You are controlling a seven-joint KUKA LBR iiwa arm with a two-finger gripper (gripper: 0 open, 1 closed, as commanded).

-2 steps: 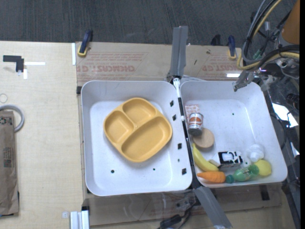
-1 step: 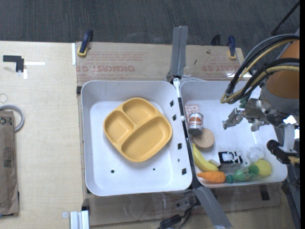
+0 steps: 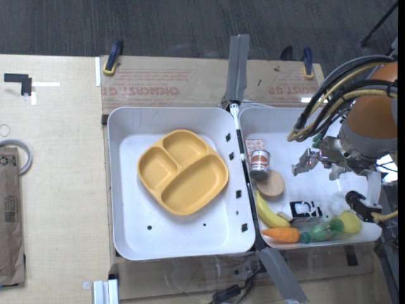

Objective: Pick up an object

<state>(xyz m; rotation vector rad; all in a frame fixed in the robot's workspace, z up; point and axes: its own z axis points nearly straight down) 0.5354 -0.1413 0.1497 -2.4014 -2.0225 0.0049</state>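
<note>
Since nothing is between my fingers, which hang parted, my gripper [image 3: 311, 160] hovers over the right bin [image 3: 288, 116]. The small can [image 3: 259, 160] at its left wall looks rigid, light and slick; I would pinch its sides. Its label is unreadable. The banana [image 3: 271, 212] beside it bruises.

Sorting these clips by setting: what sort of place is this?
Probably a robot lab bench: an arm over two white bins, clamped cardboard, and toy food such as a banana and plate.
</note>
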